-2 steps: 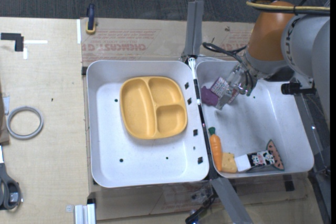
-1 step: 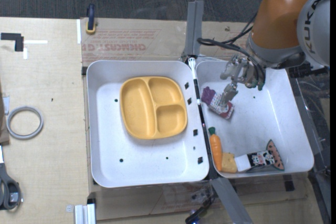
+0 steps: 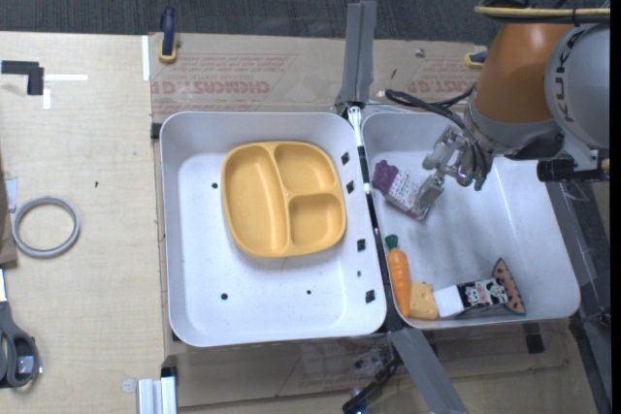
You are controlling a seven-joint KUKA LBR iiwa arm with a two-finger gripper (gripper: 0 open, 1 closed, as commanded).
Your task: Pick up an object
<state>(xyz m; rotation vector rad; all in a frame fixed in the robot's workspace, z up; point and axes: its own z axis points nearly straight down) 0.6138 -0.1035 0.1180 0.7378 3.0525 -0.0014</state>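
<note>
Two white bins (image 3: pixel 184 238). One yellow divided plate (image 3: pixel 283 199). One carrot (image 3: pixel 397 274), one cheese wedge (image 3: pixel 423 301), one purple packet (image 3: pixel 392 183), one patterned wedge (image 3: pixel 490 294). One tape roll (image 3: pixel 43 226), one pair of scissors (image 3: pixel 17 356).

A yellow plate (image 3: pixel 283 198) is seen in the white left bin (image 3: pixel 184 238). In the right bin (image 3: pixel 543 238) are shown an orange carrot (image 3: pixel 398 272), a purple packet (image 3: pixel 387 176) and a black-and-white patterned wedge (image 3: pixel 490 294).

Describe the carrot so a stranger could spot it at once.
Look in the right bin, the one the arm reaches into. Along its left wall, toward the near corner, lies the toy carrot, just above a yellow wedge. It alone is bright orange with a green top.
</note>
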